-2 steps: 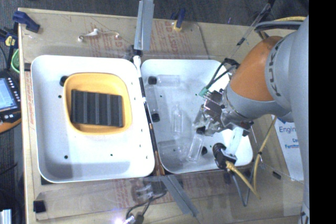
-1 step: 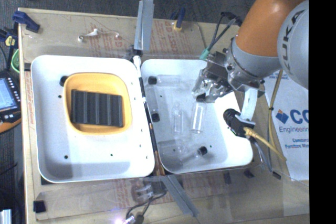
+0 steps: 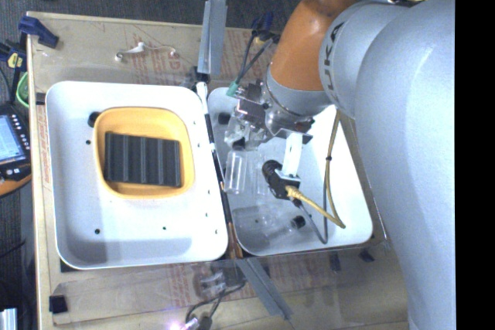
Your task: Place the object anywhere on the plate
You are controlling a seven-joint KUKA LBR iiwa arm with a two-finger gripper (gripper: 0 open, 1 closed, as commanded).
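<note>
Item: two-finger gripper (image 3: 246, 137) on the grey arm, set low over the right white bin (image 3: 352, 232); its state cannot be told. Object: transparent plastic piece (image 3: 236, 172), seemingly beneath the gripper, long axis up-frame. Target: yellow rounded plate (image 3: 141, 124) bearing a dark ribbed tray (image 3: 143, 160), placed in the left white bin (image 3: 69, 243), frame left of the gripper.

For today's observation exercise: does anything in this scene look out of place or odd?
Nothing looks spilled or damaged. The yellow plate lies flat in the left bin, bearing a dark ribbed block. The arm hangs over the right bin, hiding much of it.
</note>
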